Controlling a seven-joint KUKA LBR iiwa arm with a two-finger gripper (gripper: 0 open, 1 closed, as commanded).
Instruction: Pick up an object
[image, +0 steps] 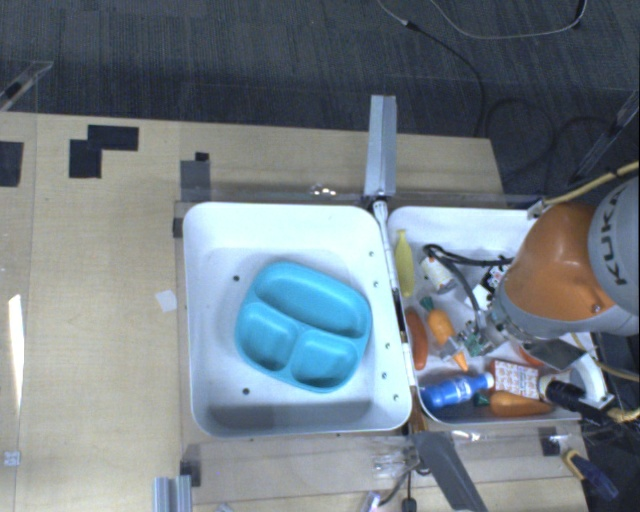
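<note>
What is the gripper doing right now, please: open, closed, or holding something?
Gripper: cannot be told. It is low in the right bin over the small items, near the carrot, with the arm's wrist hiding its tip.

The arm (600, 250) is grey with black lettering, a broad orange band (555, 270) above the wrist, and black cables (465, 262) by it.

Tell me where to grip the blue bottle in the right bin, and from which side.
Grip the blue bottle across the middle of its barrel, coming straight down from above. It lies on its side near the right bin's front wall, white cap pointing right. An orange carrot-like piece crowds the cap end, so the fingers would likely fit best closing across the barrel's width.
</note>
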